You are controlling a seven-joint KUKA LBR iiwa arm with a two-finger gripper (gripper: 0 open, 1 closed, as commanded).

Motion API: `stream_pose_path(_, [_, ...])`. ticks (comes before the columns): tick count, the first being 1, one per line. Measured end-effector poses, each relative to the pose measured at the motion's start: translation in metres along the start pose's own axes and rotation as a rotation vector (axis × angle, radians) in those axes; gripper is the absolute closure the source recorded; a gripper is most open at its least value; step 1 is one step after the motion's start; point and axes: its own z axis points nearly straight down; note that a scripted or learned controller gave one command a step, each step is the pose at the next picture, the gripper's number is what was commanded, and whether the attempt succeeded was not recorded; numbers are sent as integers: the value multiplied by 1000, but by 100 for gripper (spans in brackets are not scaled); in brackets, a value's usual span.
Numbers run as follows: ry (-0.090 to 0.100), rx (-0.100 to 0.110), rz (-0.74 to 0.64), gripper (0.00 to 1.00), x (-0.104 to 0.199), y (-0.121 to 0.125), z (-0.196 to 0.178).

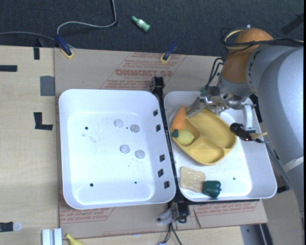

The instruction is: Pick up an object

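Two white bins sit side by side on the tabletop [20, 137]. The left bin [71, 188] carries a few small grey discs [128, 137] on its floor. In the right bin [260, 182] a yellow divided dish [209, 137] lies tilted, with an orange carrot [178, 119] just left of it and a small yellow-green piece [184, 135] at its left edge. Nearer the front lie a tan cracker-like slab [192, 178] and, touching it, a dark green pepper [212, 188]. The hand [206, 102] hangs over the dish's far rim — whether it is apart or together, I cannot tell.
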Motion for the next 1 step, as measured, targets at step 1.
stream_pose_path(1, [0, 0, 0, 0, 0, 0, 0])
